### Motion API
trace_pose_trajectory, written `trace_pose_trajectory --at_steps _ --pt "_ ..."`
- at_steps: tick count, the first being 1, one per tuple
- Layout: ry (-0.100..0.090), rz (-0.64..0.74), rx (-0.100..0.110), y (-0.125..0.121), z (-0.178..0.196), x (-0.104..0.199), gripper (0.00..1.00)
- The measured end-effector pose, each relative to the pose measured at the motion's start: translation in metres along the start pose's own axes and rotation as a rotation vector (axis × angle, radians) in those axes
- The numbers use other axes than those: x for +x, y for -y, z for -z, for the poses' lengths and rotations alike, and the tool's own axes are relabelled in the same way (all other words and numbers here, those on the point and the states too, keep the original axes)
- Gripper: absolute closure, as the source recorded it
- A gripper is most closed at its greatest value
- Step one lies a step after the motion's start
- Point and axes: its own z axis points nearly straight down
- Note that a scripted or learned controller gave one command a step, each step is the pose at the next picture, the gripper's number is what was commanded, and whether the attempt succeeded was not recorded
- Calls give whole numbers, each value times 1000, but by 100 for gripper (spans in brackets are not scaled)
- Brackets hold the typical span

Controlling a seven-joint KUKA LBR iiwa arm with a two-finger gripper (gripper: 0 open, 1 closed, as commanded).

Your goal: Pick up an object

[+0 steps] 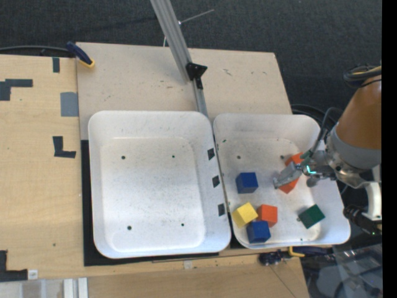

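In the right bin (260, 132) lie several small blocks: a blue cube (247, 181), a yellow cube (245, 213), an orange cube (268, 213), a second blue cube (258, 231) and a green cube (311, 216). A red-orange block (291, 161) lies by the bin's right side. My gripper (286, 178) is low over that block, reaching in from the right and covering its middle, so red shows above and below the grey tip. The arm's orange band (366, 117) is at the right edge.
The left bin (149, 185) stands beside the right one on the wooden bench. A slanted metal pole (177, 36) runs from the top down to the gap between the bins. A blue and yellow tool (80, 53) lies at the bench's far left corner.
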Motion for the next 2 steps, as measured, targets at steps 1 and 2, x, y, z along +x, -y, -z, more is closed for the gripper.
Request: trace_pose_trajectory --at_steps 1,2 --pt "0 1 -4 -1 2 0 0" --pt "0 0 1 -1 -42 -1 0"
